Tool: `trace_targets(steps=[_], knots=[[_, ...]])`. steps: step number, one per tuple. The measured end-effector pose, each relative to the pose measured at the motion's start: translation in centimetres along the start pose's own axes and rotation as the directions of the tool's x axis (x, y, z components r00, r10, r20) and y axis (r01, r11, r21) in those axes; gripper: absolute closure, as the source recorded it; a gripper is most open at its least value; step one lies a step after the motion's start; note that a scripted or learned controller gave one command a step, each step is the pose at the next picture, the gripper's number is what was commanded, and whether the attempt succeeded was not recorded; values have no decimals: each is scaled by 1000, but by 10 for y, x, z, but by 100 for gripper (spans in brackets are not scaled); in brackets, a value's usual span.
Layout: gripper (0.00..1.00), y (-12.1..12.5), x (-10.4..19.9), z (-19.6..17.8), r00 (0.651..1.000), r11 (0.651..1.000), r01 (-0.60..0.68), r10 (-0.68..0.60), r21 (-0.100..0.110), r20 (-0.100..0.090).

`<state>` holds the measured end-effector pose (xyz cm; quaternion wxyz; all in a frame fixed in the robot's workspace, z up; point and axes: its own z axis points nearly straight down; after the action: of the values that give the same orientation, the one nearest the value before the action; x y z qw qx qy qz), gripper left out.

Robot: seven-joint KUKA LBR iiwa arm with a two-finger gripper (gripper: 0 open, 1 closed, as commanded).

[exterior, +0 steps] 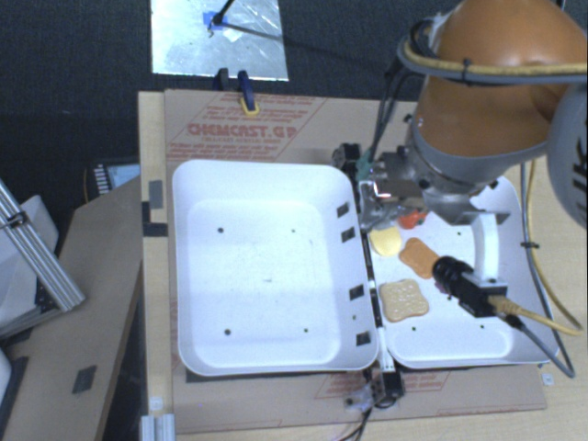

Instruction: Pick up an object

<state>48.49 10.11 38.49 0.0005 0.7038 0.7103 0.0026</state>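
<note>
The arm point(496, 72) comes in from the right and hangs over the far part of the right bin point(459, 356). Its gripper point(377, 196) is low at that bin's far left corner, close to the wall by the left bin point(184, 182). I cannot tell if its jaws are apart or together.

The things to pick all lie in the right bin, on its left side. A red bit point(412, 218) peeks out just right of the gripper. A yellow bit point(387, 241) lies nearer, a brown bit point(418, 256) beside it, and a square cracker point(403, 299) nearest.

Both bins sit on a brown board point(243, 127). Red letters on it, beyond the left bin, say "CHEMCAST".
</note>
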Motion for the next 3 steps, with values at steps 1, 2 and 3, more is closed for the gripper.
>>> trace_targets(steps=[1, 2, 3], knots=[[100, 3, 25, -106, 1000, 1000, -1, 1, -9, -2], [100, 60, 66, 35, 1000, 1000, -4, 4, 14, 6], [100, 101, 126, 28, 1000, 1000, -1, 1, 0, 0]])
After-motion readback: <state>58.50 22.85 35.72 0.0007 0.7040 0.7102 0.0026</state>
